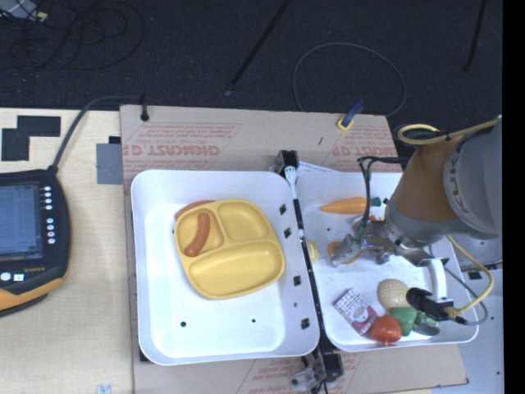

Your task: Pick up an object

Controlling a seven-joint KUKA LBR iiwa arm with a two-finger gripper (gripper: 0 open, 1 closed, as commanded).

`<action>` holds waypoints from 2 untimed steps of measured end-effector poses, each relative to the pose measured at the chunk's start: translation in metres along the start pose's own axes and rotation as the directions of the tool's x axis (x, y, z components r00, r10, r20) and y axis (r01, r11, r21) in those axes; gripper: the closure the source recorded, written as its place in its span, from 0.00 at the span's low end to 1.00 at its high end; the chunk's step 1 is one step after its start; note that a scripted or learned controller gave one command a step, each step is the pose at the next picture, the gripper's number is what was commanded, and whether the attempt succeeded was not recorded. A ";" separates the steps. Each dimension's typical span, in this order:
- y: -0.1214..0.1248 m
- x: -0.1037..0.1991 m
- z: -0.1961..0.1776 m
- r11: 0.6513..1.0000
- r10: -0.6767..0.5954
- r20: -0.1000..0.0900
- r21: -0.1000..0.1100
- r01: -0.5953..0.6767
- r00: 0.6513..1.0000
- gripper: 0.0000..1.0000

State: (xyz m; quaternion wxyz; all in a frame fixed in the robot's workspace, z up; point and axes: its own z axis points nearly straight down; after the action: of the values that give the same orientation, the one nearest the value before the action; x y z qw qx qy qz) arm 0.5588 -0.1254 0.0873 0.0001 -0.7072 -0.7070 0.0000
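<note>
Arm (pixel 459 187), grey with orange band, reaches in from the right and hangs over the right bin (pixel 328 318); left bin (pixel 156 318) sits beside it, the two touching along a central divider; both rest on a cardboard sheet (pixel 205 138).

Yellow divided tray (pixel 238 261) lies in the left bin, tilted; a sausage (pixel 198 234) lies in its upper-left compartment.

Teach pendant (pixel 25 228) sits on the bench at far left, well apart from the bins.

Gripper (pixel 354 251) is low in the right bin, near its centre-left; whether it is parted or closed cannot be told from this view, and no object is seen between its tips.

Carrot (pixel 344 206) lies near the bin's upper wall, just above the gripper; pale egg-shaped object (pixel 394 292), red tomato-like piece (pixel 385 328), green item (pixel 425 320) and small printed packet (pixel 354 307) cluster in the lower right part of that bin.
</note>
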 end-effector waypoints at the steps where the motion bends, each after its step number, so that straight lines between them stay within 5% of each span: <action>1: 0.047 0.020 0.000 1.000 -0.002 -0.001 0.002 0.002 1.000 0.00; 2: 0.087 0.007 -0.001 1.000 -0.004 0.001 -0.001 0.004 1.000 0.00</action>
State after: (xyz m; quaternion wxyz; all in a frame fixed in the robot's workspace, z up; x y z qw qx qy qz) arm 0.6455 -0.1184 0.0879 -0.0005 -0.7058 -0.7084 -0.0002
